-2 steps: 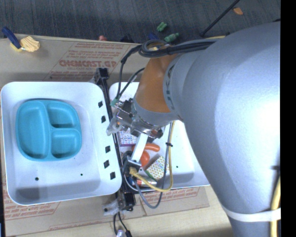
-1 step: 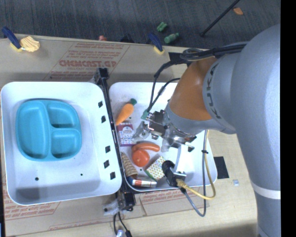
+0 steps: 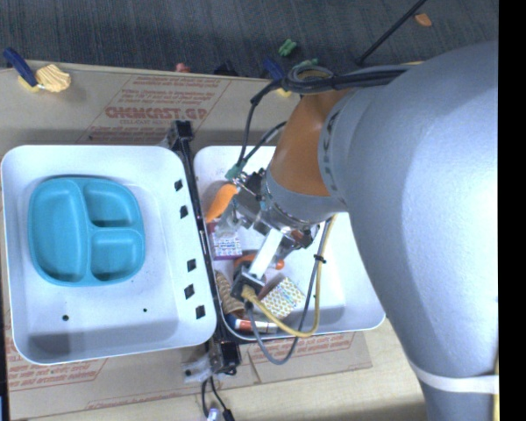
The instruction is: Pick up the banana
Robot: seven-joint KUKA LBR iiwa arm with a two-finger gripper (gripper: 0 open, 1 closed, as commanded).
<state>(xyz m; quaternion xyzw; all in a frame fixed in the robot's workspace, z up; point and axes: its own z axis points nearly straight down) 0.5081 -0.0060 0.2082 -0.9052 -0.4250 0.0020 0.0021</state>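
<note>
Arm (image 3: 403,200): is leaning in from the right and arching over the right bin (image 3: 355,314), since all the loose goods are lying there.
Gripper (image 3: 245,228): is hanging low over the pile, near the bin's left wall, and seems to be working in the crowded corner. The wrist is covering it, so I cannot tell whether it is spread, pressed together or pinching anything.
Banana: is lying hidden. I am judging it to be somewhere in the right bin, under the wrist or among the pile, and I cannot tell exactly where.
Orange item (image 3: 220,202): is lying just beside the wrist, at the pile's far-left edge against the wall. Its colour is too orange for me to call it the banana.
Packet (image 3: 283,297): is lying patterned side up at the near end of the bin, apart from the orange item and out from under the wrist.
Left bin (image 3: 17,261): is holding a blue tray (image 3: 86,229), which is sitting flat at its far-left side, well away from the arm.
Stage: I am judging the pick as not yet done, as nothing is showing as lifted clear of the pile.
Risk: the goods are crowding together, so a close could be catching a neighbour instead of the fruit.
</note>
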